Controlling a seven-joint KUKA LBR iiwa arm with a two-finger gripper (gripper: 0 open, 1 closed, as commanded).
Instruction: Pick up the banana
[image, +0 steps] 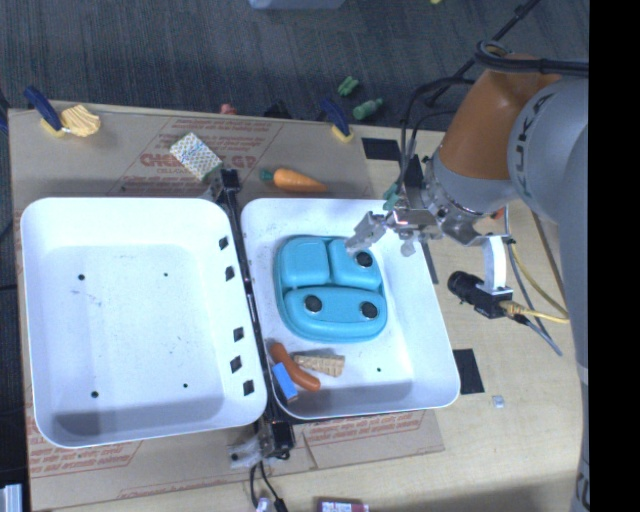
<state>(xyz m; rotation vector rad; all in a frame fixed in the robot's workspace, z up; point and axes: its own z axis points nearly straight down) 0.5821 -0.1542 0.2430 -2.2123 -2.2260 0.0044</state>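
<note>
Inside two bins (60, 215), one blue tray (330, 290), one carrot (295, 367).

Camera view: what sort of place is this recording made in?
Probably a robot lab's bin-picking bench: two shallow white bins side by side on cardboard, toy food like a carrot, and the grey arm.

— Where is there room to pass?
— The left bin (40, 300) has an open floor. In the right bin (425, 330), the blue tray (330, 290) fills the middle.
— And the near edge?
— Small toys (305, 368) crowd its near-left corner; the near-right floor is free.
</note>
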